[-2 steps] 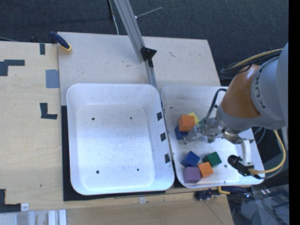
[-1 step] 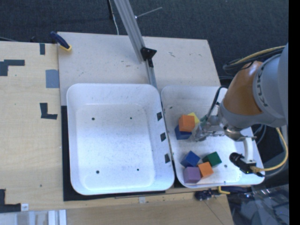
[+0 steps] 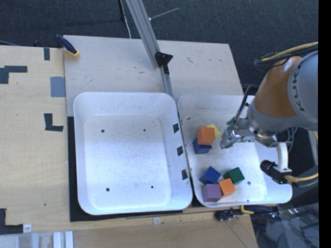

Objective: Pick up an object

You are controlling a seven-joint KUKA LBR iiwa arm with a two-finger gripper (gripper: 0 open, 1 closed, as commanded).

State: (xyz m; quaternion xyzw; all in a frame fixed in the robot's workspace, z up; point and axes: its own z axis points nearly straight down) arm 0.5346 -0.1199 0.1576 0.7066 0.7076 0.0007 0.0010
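The orange block (image 3: 206,135), a small cube stacked with a yellow piece on a dark blue block (image 3: 201,148) in the right bin (image 3: 253,190), lies just left of the gripper (image 3: 230,137), whose finger spread cannot be told from this view.

Robotics lab, probably: industrial arm (image 3: 287,94) over a taped plywood tabletop (image 3: 31,138), two white bins (image 3: 83,107), aluminium camera post (image 3: 142,22), loose cables, toy blocks (image 3: 207,136) as test objects.
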